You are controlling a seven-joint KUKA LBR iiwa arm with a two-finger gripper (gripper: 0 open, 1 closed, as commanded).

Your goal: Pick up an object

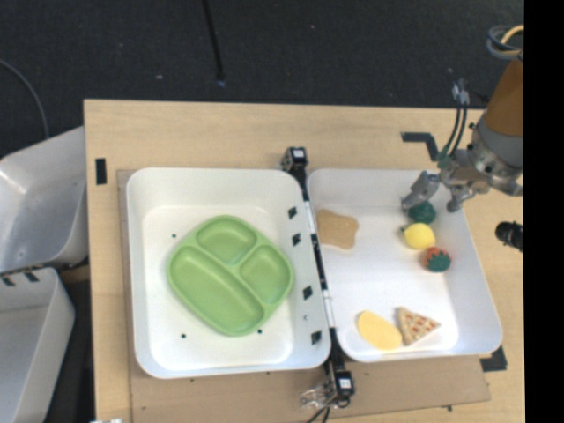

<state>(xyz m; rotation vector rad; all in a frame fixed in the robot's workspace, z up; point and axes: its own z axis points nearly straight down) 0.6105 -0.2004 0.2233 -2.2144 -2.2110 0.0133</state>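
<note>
The pizza slice [416, 325] lies well below our gripper [438, 196]; its fingers stand apart, straddling the dark green piece [424, 211], the yellow lemon [419, 235] just beyond it.

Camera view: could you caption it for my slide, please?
Gripper poised over dark green object in right bin; green tray left.
</note>
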